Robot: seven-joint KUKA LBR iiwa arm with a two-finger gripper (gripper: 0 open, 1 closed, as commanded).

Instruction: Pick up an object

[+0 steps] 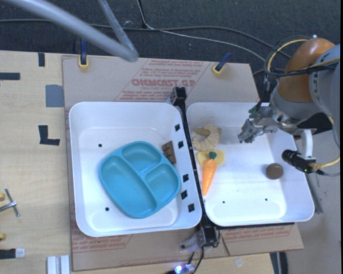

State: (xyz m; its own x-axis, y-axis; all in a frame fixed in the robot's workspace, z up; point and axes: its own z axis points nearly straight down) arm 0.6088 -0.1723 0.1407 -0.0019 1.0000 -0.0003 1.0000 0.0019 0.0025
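Arm enters from the right, gripper (248, 131) low over the right bin (286, 207), near its upper right part. Fingers point down-left; too small and dark to tell how wide they stand, nothing visible between them. Left of the fingers, well apart: beige pastry-like piece (207, 137) by the bin's left wall, with a small teal bit (213, 154) and an orange carrot (208, 176) below it. Brown ball (274, 170) lies below-right of the fingers, apart, untouched. Far left of the fingers, left bin (86, 121) holds a blue divided plate (139, 178) and a small brown block (169, 151).
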